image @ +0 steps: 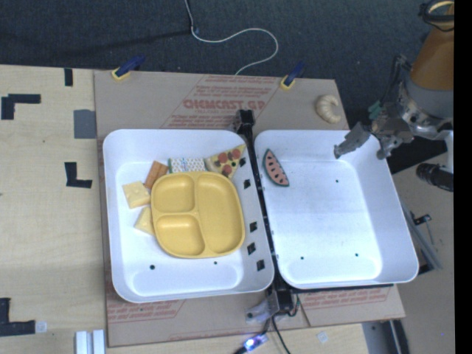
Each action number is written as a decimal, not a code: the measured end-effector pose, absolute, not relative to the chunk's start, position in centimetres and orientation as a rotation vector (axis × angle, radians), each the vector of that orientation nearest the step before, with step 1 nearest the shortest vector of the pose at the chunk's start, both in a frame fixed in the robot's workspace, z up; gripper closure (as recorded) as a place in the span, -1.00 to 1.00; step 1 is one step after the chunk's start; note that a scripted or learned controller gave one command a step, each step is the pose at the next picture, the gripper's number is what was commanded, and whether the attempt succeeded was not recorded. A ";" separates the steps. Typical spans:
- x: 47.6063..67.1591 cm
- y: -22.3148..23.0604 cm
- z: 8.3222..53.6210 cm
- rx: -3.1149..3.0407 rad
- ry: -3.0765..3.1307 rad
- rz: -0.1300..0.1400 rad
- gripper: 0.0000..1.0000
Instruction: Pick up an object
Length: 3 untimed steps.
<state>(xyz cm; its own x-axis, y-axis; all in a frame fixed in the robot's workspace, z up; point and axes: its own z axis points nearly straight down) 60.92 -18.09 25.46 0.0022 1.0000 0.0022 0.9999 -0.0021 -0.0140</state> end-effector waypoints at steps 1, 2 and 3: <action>61.1 -18.1 26.2 -2.220 -2.222 0.002 -1.00; 61.0 -17.1 21.3 -2.217 -2.220 0.006 -1.00; 61.6 -16.5 16.6 -2.217 -2.222 0.005 -1.00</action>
